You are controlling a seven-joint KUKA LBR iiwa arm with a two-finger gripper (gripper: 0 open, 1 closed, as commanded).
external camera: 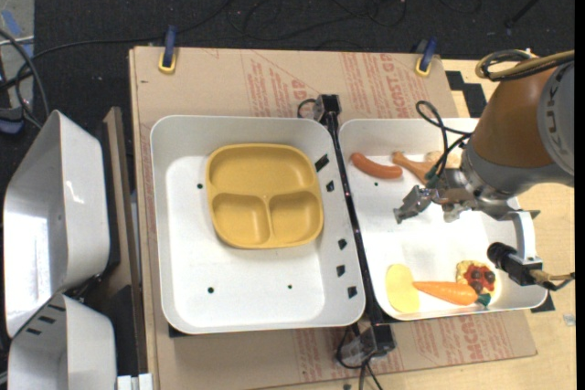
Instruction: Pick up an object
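- Two shallow white bins sit side by side on a brown board: the left bin (183, 288) and the right bin (384, 301).
- The left bin holds one thing, a yellow plate (265, 195) with three compartments, lying flat toward the far side of the bin.
- The right bin holds five loose things by my count.
- One sausage (376, 166), reddish orange, lies at the far left part of the right bin.
- One orange piece (413, 165), shape hard to make out, lies just right of the sausage and runs under the arm.
- One pale yellow round piece (399, 288) lies at the near edge of the right bin.
- One carrot (445, 292) lies just beside the yellow piece, on its right, pointing left.
- One small mixed-colour toy (478, 276), red, yellow and green, sits at the thick end of the carrot, in the near right corner.
- One arm (521, 128) reaches in from the right, its orange band over the far right part of the right bin.
- One gripper (413, 204) hangs over the middle of the right bin, near side of the sausage, pointing left; nothing shows between its fingers, and how wide they stand I cannot tell.
- Two clamps, one (167, 61) at far left and one (425, 61) at far right, grip the board's far edge.
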